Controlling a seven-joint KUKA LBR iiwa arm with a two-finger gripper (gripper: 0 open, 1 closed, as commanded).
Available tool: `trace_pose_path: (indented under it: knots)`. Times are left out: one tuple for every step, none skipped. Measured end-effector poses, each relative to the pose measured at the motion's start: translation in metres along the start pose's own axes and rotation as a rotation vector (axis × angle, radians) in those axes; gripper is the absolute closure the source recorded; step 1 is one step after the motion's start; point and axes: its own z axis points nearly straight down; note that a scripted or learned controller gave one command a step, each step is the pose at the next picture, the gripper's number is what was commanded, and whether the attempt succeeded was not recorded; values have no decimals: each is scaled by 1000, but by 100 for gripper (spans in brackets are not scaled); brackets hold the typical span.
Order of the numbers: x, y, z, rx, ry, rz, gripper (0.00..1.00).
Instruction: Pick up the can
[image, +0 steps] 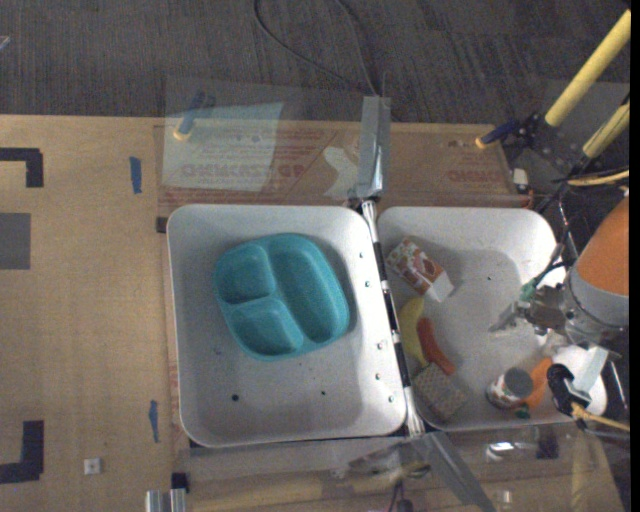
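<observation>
Two white bins side by side on the bench. Can (511, 387) upright at about five o'clock in the right bin (480, 232), close to the lower rim, grey lid facing up. Touching or just beside an orange object (541, 378) on its three o'clock side; cannot tell which. Gripper (522, 308) at twelve o'clock from the can, apart from it, with nothing visibly held. Claw spread or closed: cannot tell, too blurred against the wrist. Not yet lined up over the can, by the look of it.

Likely trouble from here: crowding. Could catch the orange object along with the can, or nudge the can over and send it rolling toward the grey sponge (440, 392) at nine o'clock. Could also strike the bin's lower rim on the way down, with little room at six o'clock. Might slip off the round, smooth wall if closed off-centre.

Well out of the way: small carton (415, 264) at eleven o'clock in the right bin, teal divided plate (283, 295) in the left bin (200, 400).
</observation>
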Motion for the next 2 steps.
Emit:
trace_pose_path:
  knots:
    - [-6, 1, -10, -6, -8, 9, 100]
    - [-2, 1, -10, -3, -3, 3, 0]
